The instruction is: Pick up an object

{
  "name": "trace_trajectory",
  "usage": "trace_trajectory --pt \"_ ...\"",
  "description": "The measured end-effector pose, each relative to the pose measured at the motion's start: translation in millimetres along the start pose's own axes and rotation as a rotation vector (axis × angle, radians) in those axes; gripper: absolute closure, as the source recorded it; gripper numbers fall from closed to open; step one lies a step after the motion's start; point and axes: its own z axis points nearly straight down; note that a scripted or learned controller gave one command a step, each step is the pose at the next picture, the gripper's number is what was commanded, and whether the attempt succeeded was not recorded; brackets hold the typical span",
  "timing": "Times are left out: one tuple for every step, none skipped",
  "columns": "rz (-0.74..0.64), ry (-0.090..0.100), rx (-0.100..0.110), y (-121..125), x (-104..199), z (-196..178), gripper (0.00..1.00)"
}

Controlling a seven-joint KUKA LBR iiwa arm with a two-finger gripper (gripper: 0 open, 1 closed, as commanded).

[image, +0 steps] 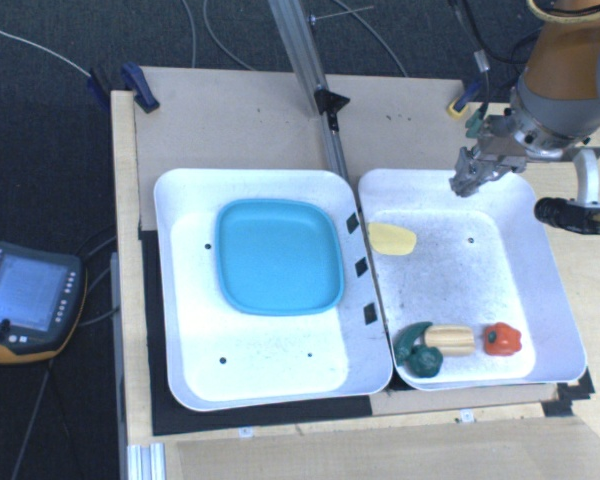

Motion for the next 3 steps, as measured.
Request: trace_trajectory --pt "-0.002 0.001 0.000 15.8 54.1 13.0 1.00" --pt "-0.002 0.000 0.000 21.8 110.5 21.1 1.00" --pt "-0.001 0.000 -0.001 37.7 168.1 25.1 1.00"
